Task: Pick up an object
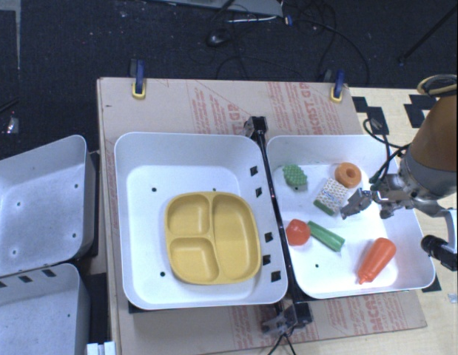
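The right white bin [406, 276] holds several toy foods. An orange ring [348, 174] and a green bumpy piece [294, 175] lie at the back. A white and blue packet [331, 196] lies in the middle. A red tomato [297, 232], a green cucumber [326, 236] and an orange carrot [376, 259] lie nearer the front. My gripper [369, 205] hangs over the bin's right half, just right of the packet and above the carrot. Its fingers stand apart, open, with nothing between them.
The left white bin [140, 198] holds a yellow divided plate [212, 237]. A black divider [271, 205] runs between the two bins. The arm's orange band [438, 143] sits over the right bin's far right edge. Grey lids [36, 198] lie to the far left.
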